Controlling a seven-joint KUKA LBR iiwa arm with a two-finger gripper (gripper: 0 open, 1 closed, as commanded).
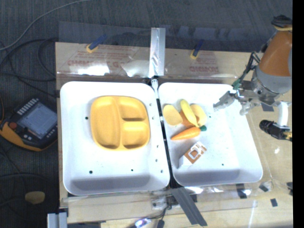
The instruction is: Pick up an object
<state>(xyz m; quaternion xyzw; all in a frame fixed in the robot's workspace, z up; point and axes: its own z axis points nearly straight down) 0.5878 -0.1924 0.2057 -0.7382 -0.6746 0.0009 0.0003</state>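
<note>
**Pick: not yet begun**

Right bin (pixel 247 141): carrot (pixel 186 133), banana (pixel 188 112), lemon (pixel 172 115), block (pixel 195 152), all loose. Left bin (pixel 71 141): yellow tray (pixel 119 122). Gripper (pixel 228 100) at carrot's 2 o'clock, apart, holding nothing; jaw width cannot be told. Approach, grasp, lift remain.

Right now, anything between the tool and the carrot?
Camera view: only bare white floor of the right bin lies between the tool and the orange plastic carrot; the yellow banana sits just beside that line.

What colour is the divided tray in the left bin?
Yellow-orange; the tray shows plainly in the camera view, in the left bin.
</note>
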